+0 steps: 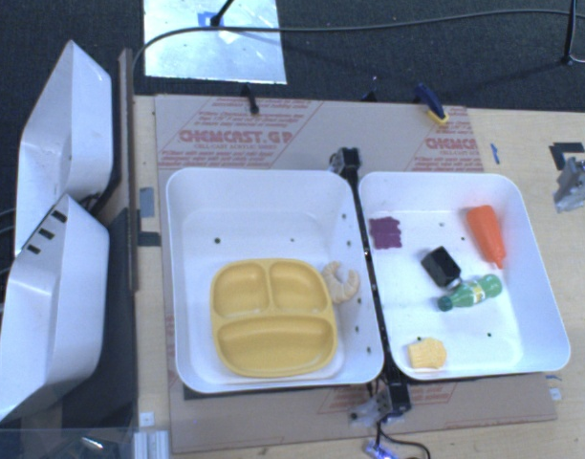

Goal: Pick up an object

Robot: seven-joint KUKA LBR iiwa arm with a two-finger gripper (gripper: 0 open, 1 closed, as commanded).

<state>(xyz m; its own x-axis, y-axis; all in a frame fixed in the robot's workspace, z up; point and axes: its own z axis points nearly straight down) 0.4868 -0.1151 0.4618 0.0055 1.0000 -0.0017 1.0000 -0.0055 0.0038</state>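
Right bin (551, 338): orange carrot (487, 234) near the far-right wall; black block (441, 266) just beside green bottle (470, 293); purple piece (385, 231) near the dividing rim. Open floor is seen at the right corner. The tool (577, 182) is placed beyond the right rim, over the table (522, 142); its state cannot be told.
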